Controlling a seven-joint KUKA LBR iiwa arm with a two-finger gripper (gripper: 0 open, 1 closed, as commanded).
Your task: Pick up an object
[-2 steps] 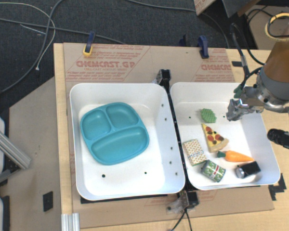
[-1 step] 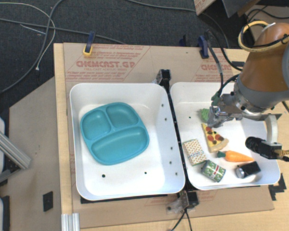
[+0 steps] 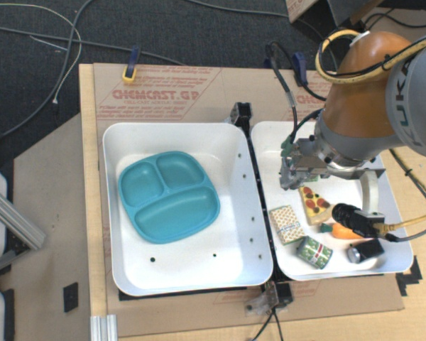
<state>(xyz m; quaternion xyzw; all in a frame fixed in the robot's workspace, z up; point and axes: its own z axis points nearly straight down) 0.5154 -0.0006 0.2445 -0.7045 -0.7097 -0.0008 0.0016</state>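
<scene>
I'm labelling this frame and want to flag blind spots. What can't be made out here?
Camera view:
- Far part of the right bin: hidden under the arm.
- Orange toy: mostly covered by robot hardware, shape unclear.
- Green can: label too small to read.
- Bin floor beneath the gripper: hidden by it.

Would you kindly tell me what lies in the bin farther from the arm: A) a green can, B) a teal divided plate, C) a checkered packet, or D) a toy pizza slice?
B: the teal divided plate lies in that bin, while the green can, pizza slice and checkered packet lie in the other bin.
</scene>
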